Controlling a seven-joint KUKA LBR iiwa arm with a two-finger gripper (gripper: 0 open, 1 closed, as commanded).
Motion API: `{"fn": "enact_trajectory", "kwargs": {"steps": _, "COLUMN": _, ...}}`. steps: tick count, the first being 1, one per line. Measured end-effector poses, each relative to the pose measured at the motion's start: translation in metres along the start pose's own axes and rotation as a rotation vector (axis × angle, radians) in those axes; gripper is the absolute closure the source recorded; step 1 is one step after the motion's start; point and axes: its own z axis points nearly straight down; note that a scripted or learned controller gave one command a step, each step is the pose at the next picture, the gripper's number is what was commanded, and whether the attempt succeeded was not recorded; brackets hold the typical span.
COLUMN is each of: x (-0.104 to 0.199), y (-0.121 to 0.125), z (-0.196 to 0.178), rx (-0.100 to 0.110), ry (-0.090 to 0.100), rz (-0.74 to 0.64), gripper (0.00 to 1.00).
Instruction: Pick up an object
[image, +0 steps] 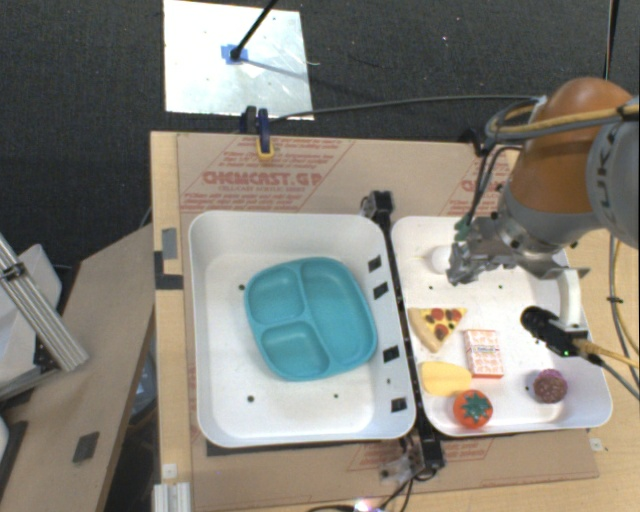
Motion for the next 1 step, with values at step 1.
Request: {"fn": "enact_trajectory", "kwargs": {"steps": 1, "x": 0.0572, "y": 0.0205, "z": -0.0055, "rx": -0.001, "ry": 0.002, "rz": -0.003, "gripper": 1.00}}
